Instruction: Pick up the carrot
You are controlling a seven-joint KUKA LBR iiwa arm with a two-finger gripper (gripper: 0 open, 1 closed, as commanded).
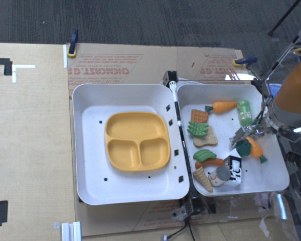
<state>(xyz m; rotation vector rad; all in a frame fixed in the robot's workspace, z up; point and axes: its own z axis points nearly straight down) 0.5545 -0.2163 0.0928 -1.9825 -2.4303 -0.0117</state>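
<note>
Left bin (85, 149) holds a yellow divided tray (137, 140); right bin (276, 177) holds toy foods, the carrot (224, 106) near its far edge, long axis left-right, green top pointing left; gripper (242, 136) state cannot be told.

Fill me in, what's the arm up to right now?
The arm has reached into the right bin from the right, and its hand sits low over an orange and green toy near the bin's right side. The carrot lies untouched at the back of that bin, beside a green bottle. More toy food is scattered in front. The left bin holds a yellow divided plate.
</note>
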